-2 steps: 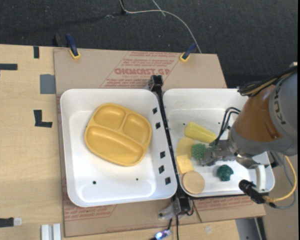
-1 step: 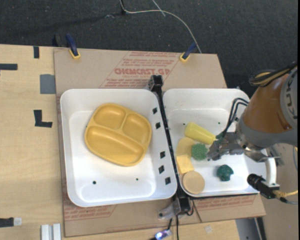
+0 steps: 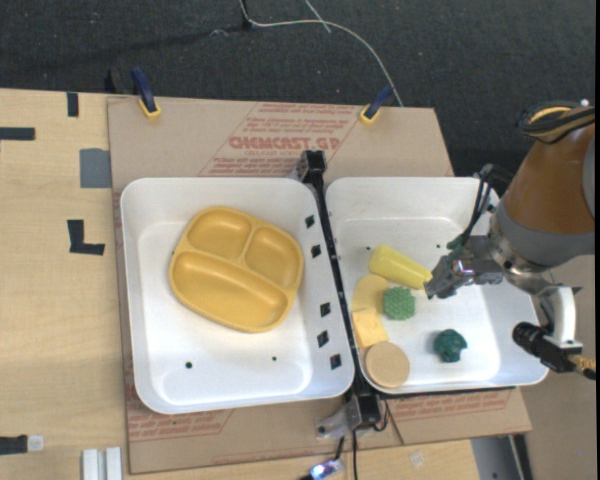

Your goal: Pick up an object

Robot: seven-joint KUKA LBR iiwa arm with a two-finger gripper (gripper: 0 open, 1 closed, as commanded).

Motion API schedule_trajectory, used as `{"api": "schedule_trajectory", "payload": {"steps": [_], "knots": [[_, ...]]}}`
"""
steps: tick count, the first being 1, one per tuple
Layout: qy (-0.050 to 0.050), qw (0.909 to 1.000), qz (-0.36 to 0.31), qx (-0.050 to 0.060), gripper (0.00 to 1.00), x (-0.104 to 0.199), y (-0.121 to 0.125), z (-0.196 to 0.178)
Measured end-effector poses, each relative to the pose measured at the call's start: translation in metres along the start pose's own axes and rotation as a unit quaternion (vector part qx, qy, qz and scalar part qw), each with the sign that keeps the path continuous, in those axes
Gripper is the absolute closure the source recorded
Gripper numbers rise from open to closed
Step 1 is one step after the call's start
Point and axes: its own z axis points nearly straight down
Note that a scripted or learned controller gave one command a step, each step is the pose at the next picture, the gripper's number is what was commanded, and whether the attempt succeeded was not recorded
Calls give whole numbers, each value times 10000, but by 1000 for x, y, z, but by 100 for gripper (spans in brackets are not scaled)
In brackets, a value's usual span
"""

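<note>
The left bin (image 3: 140, 298) carries a yellow divided plate (image 3: 237, 268) lying toward its far side. In the right bin (image 3: 420, 200), a cluster sits along the near-left part: a yellow cylinder (image 3: 397, 265) tilted just beside a pale yellow round piece (image 3: 369, 290), a green knobbly ball (image 3: 400, 303) touching that piece, a yellow block (image 3: 368, 326) and a tan disc (image 3: 387, 364) at the near-left corner. A dark green lump (image 3: 449, 344) lies apart, near the near-right corner. The arm (image 3: 546, 203) comes in over the right rim, orange band uppermost, wrist angled down into the bin. The gripper (image 3: 442, 280) hangs just right of the cylinder and ball, which crowd its left side; whether it is apart or together cannot be told.
</note>
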Motion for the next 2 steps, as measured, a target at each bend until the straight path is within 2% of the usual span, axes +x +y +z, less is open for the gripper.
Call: {"api": "schedule_trajectory", "payload": {"steps": [1, 2], "knots": [[1, 10000, 4, 9, 100, 0, 1, -40], [15, 10000, -22, 34, 100, 60, 9, -32]]}}
